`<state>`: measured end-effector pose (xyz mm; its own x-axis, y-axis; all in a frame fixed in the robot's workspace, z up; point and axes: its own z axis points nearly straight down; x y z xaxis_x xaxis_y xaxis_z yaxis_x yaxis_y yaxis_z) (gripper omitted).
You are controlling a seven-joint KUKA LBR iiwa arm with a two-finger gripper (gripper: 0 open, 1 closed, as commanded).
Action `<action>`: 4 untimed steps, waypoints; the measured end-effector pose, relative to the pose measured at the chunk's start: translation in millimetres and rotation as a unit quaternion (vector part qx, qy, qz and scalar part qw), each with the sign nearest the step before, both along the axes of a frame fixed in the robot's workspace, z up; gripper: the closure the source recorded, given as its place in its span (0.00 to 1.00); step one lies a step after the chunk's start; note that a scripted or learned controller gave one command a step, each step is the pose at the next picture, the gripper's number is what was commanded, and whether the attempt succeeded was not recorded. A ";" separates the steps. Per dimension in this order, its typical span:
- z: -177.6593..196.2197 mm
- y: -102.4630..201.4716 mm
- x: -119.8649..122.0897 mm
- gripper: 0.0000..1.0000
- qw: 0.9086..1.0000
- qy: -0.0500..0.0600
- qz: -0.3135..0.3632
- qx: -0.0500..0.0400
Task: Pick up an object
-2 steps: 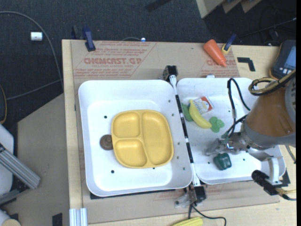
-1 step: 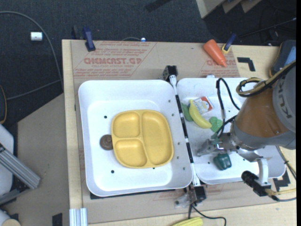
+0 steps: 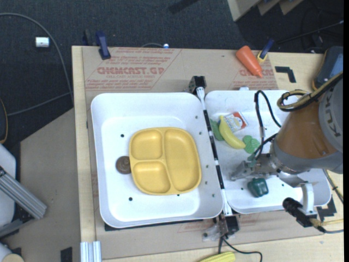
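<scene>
Gripper: low in the right bin, metal fingers pointing toward the divider between the bins; largely covered by the wrist and arm, finger spacing impossible to tell, nothing seen between the fingers.

Hard to make out:
- Gripper body hidden beneath the grey wrist and orange band.
- Right wall and far right floor of the right bin covered by the arm.
- Green object just beside the lower end of the banana, partly cut off by a black cable; identity unclear.
- Brown round object in the left bin, partly tucked under the left edge of the yellow plate; identity unclear.

Containers and contents:
- Left bin: yellow divided plate near the centre, three compartments, nothing visible in any of them; brown round object touching its left edge.
- Right bin: yellow banana lying diagonally in the upper left part; small white and red packet just above and beside the banana; dark teal object on the bin floor just below and to the right of the gripper, apart from the fingers.

Outside the bins, on the bench: orange carrot-shaped toy near the far edge, blue clamp at the far left corner.
</scene>
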<state>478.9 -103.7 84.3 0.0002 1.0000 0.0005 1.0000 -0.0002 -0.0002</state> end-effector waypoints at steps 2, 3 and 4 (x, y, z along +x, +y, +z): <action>0.0 -4.3 0.1 0.00 1.000 0.000 0.000 0.000; 0.0 -4.5 0.0 0.00 1.000 0.000 0.000 0.000; 0.0 -5.2 0.1 0.00 1.000 -0.001 0.000 0.000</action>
<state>479.0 -108.9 84.2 0.0003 1.0000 0.0005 1.0000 -0.0003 0.0009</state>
